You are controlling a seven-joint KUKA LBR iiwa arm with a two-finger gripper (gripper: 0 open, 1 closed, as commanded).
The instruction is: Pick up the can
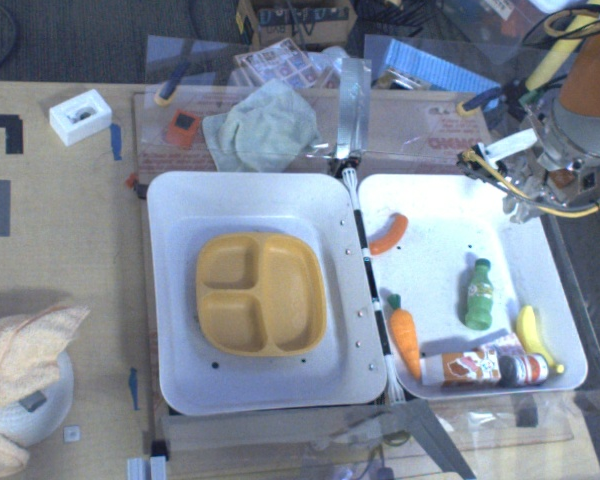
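Observation:
The can (485,368) lies on its side along the near wall of the right bin (435,203). It has a red-orange label and a dark end pointing right. My gripper (521,190) hangs over the far right corner of that bin, well away from the can, below the orange-banded wrist (590,88). Yellow cables loop around it. Nothing shows in its grasp.
In the right bin lie a carrot (405,336), a green bottle (478,294), a banana (533,336) and a red sausage (388,233). The left bin (170,208) holds a yellow divided plate (262,293). A green cloth (265,126) lies behind the bins.

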